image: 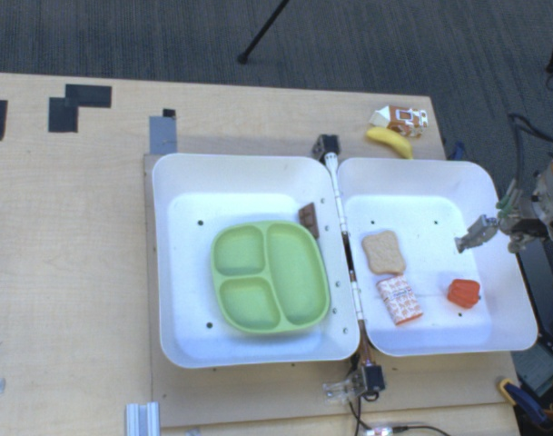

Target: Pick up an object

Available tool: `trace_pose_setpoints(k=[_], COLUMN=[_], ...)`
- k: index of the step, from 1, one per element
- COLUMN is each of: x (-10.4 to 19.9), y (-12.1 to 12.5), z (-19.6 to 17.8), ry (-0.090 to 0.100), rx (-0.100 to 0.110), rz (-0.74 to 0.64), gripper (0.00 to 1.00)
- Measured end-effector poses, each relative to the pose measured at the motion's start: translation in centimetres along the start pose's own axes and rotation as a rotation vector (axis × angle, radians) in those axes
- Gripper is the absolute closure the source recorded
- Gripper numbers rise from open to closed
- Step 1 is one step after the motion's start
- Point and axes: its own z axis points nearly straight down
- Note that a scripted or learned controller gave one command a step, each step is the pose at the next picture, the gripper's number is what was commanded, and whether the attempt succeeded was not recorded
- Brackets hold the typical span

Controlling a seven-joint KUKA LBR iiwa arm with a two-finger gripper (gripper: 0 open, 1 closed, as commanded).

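Three small things lie in the right bin (439, 184). A slice of tan bread (383, 252) lies flat near the middle wall, with a rounded top and pale crust. Just below it, nearly touching, lies a small packet (399, 299) with red and white print, tilted a bit. A little orange-red lump (464, 292), maybe a toy fruit, sits by itself near the right side of the bin. The pincer (488, 228) hangs over the right edge of that bin, above and a little right of the orange-red lump. Its grey fingers look spread apart, and nothing is between them. Nothing lies on top of the three things, and they have bare white floor around them. The left bin (181, 271) holds a green plate (270, 278) with three parts. A small brown thing (308, 214) sits by the plate's top right corner. On the counter (67, 271) behind the bins lie a yellow banana (390, 141) and a little white and brown packet (401, 117).
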Motion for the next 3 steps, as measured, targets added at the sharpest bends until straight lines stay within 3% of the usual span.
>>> trace_pose_setpoints(k=[1,2,3], x=[0.5,0.5,0.6], y=[2.1,2.3,2.3], z=[12.3,11.1,11.1], ry=[-0.002,-0.003,-0.003], rx=[-0.005,-0.010,-0.010], rz=[0.001,0.000,0.000], gripper=[0.00,1.00,0.00])
